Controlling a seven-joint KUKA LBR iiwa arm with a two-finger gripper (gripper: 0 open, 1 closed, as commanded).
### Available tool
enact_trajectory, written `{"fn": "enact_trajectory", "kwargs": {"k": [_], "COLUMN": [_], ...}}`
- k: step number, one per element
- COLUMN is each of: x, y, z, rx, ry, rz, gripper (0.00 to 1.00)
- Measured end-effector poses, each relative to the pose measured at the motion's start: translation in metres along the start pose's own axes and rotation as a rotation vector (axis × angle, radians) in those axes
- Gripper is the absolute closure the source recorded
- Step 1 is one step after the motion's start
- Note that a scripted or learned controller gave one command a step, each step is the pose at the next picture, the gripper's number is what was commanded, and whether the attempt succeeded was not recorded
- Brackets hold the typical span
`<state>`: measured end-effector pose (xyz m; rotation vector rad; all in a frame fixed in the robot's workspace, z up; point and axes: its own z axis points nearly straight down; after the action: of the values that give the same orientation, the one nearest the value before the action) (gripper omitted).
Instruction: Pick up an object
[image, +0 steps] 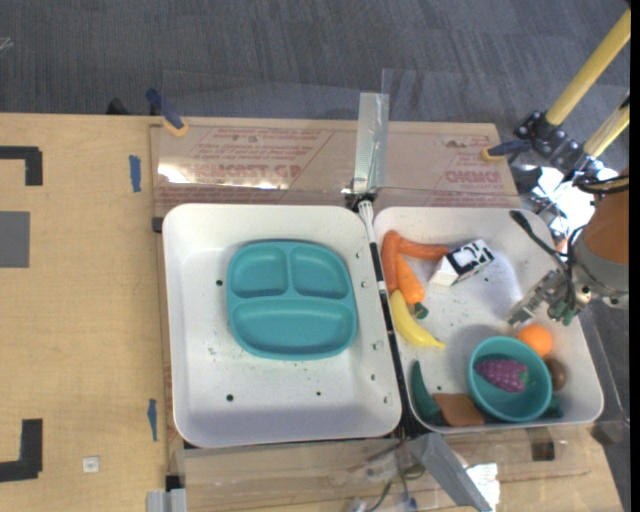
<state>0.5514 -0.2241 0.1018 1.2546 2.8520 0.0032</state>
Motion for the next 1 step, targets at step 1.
{"fn": "enact_trajectory", "kwargs": {"k": [1], "x": [0.0189], "y": [0.0481], "z": [-0.0343], "rx": [0.008], "ry": [0.016], "rz": [0.132], "gripper": [1.00]}}
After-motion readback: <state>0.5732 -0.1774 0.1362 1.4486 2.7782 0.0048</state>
